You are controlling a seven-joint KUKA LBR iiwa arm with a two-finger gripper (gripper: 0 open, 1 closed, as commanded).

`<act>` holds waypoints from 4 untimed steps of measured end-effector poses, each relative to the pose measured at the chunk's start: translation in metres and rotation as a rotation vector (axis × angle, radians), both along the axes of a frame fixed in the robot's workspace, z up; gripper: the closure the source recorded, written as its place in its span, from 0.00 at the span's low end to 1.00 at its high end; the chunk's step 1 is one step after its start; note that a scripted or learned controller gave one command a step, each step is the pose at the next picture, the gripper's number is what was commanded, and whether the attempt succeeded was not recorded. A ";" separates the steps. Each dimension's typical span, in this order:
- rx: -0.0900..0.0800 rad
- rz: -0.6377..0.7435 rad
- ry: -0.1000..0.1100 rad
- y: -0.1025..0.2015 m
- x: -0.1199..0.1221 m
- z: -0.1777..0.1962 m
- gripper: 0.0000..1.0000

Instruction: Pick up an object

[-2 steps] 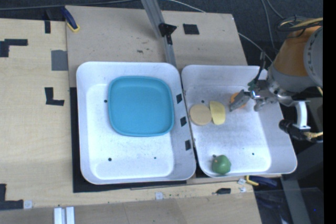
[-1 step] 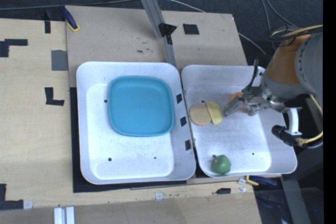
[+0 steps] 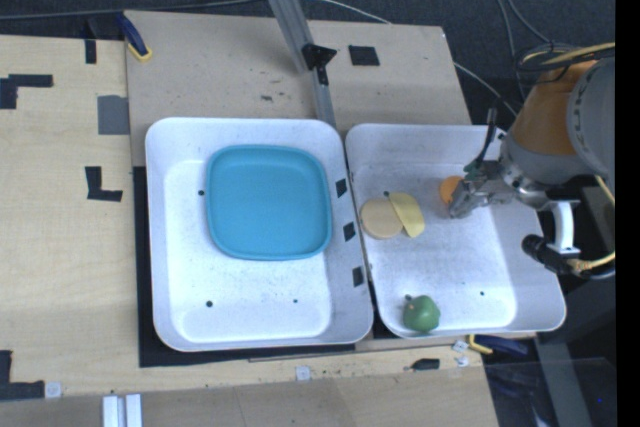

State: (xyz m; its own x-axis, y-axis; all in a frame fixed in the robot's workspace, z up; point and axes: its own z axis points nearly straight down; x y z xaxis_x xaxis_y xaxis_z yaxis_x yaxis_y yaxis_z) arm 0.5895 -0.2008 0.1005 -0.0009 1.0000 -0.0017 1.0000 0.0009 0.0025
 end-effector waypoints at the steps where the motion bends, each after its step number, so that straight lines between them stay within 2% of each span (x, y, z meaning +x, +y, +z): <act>1: 0.001 0.000 -0.001 0.007 0.003 0.045 1.00; 2: 0.001 0.000 -0.002 0.009 0.007 0.108 1.00; 3: 0.001 -0.001 0.001 0.009 0.007 0.126 1.00; 4: 0.003 0.003 0.003 0.063 -0.003 0.116 1.00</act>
